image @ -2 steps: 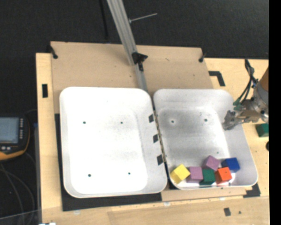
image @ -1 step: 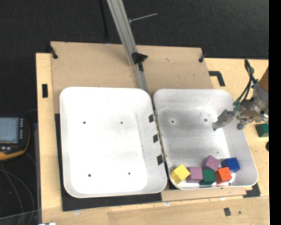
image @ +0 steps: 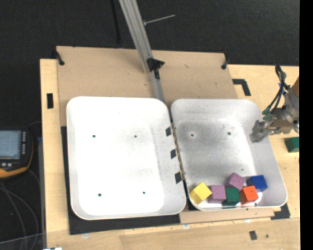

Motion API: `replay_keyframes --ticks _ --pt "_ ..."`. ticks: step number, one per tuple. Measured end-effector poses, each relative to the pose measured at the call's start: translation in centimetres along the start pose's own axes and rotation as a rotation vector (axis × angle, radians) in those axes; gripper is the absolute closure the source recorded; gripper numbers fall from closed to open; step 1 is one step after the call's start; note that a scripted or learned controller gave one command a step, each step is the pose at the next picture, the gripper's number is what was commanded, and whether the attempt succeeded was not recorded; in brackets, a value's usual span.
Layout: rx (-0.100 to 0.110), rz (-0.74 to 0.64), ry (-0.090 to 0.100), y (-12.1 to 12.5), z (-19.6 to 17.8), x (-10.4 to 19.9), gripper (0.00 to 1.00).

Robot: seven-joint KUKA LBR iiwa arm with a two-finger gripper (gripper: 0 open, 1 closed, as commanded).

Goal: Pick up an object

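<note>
Several small blocks lie along the near edge of the right bin: a yellow block, a purple block, a green block, an orange block, a blue block and a second purple block. My gripper hangs at the right bin's right rim, well above and behind the blocks. Nothing shows between its fingers.
The left bin lies beside the right one. A slanted metal pole rises from the back of the bench. A green object sits at the right edge, and a handheld screen lies off the bench to the left.
</note>
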State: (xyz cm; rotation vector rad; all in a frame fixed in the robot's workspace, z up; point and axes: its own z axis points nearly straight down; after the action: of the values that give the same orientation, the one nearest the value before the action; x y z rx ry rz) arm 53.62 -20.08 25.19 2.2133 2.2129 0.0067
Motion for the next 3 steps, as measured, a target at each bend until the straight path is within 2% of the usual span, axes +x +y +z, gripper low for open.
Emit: replay_keyframes --ticks 1,2,3 --pt "0.001 0.0 0.0 0.0 0.1 0.0 0.0" --pt "0.009 -0.004 0.003 10.4 15.8 0.8 0.0" --pt "0.006 -0.011 -0.001 10.4 14.3 0.6 1.0"
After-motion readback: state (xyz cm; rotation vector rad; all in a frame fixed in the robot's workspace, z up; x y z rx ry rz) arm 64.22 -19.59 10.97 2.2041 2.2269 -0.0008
